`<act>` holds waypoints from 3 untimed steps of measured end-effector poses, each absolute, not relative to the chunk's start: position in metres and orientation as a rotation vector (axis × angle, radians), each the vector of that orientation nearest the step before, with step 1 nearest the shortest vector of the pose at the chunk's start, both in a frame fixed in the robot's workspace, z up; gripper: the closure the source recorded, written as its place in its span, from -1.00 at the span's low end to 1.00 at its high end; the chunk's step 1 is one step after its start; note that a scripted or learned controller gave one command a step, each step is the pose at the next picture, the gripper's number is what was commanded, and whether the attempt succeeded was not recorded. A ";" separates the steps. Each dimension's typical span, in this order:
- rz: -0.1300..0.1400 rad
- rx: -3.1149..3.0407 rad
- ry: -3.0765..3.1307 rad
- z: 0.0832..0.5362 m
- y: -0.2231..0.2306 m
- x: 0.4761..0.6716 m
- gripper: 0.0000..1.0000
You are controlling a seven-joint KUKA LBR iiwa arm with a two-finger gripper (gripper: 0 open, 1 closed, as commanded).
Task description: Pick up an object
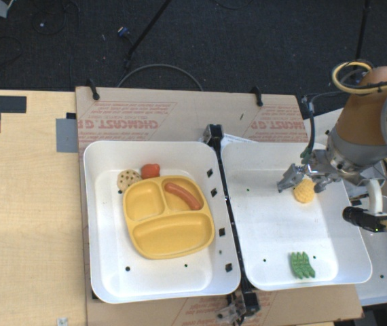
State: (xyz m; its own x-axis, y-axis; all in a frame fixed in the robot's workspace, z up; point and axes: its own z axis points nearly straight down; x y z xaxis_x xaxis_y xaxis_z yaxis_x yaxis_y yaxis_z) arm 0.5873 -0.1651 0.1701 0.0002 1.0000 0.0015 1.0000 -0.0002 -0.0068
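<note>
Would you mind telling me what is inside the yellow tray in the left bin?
A sausage lies in the upper right compartment of the tray. The other two compartments look bare. A cookie and a red piece sit outside it, at its upper left.

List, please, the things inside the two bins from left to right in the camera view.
Cookie → tomato → hot dog on the yellow tray → green vegetable → yellow corn under the hand.
</note>
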 end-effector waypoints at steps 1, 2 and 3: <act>0.006 -2.215 -2.218 0.125 -0.160 0.591 -1.00; 0.005 -2.218 -2.217 0.085 -0.159 0.590 -1.00; 0.004 -2.222 -2.216 0.098 -0.160 0.590 1.00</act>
